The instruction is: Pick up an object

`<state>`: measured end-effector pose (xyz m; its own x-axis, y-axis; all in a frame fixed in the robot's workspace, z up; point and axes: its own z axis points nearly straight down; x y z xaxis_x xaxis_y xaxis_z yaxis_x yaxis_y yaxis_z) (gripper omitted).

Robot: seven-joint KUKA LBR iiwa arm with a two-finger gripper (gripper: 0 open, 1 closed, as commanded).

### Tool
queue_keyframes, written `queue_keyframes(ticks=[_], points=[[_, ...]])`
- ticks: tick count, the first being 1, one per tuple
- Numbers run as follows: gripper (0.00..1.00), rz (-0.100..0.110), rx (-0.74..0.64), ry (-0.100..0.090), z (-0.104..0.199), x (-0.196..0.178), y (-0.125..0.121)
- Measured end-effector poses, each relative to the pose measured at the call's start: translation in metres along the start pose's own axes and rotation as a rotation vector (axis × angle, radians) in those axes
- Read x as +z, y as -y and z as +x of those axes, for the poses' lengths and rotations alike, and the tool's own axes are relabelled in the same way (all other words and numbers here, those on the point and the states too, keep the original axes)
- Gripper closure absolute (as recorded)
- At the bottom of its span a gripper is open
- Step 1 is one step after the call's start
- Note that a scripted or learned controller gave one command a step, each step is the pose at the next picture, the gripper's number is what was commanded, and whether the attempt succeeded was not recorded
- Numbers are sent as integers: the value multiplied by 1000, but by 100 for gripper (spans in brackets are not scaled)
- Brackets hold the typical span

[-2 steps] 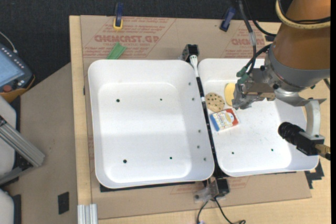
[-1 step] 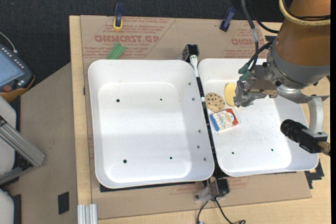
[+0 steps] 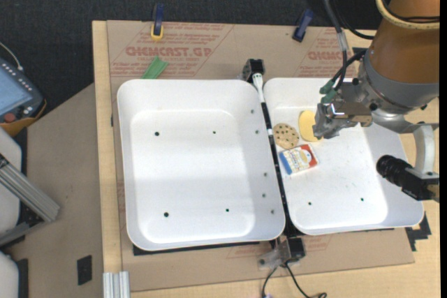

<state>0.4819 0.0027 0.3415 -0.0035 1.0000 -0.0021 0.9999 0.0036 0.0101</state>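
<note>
The wide, shallow white plastic bin on the left (image 3: pixel 188 164) lay bare, nothing to grab there. Past the black divider between the bins, the action sat in the right white bin (image 3: pixel 349 199). First came a round tan cookie-like disc with dark spots (image 3: pixel 283 135), close to the divider. Just below it, touching or nearly so, lay a small flat packet in white, red and blue (image 3: pixel 298 160), tilted. Right of the cookie was a pale yellow rounded piece (image 3: pixel 307 125), partly covered by the grey two-finger gripper (image 3: pixel 326 128), which hung low over it from the right.

How the fingers stood could not be told from this angle; nothing was clearly seen between them.

The risks, as I judged them: the three objects were crowded, so a descent slightly off centre could have nudged the cookie or packet instead of taking one cleanly. The yellow piece looked smooth and rounded, so it might have squirted out sideways. The flat packet would have offered little edge to pinch against the bin floor.
</note>
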Motion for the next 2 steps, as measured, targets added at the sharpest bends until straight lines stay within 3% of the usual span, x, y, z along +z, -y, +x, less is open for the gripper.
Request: queue_keyframes(ticks=[1, 2], points=[[100, 16, 8, -2, -32, 42, 4], [100, 8, -4, -3, 30, 31, 3]])
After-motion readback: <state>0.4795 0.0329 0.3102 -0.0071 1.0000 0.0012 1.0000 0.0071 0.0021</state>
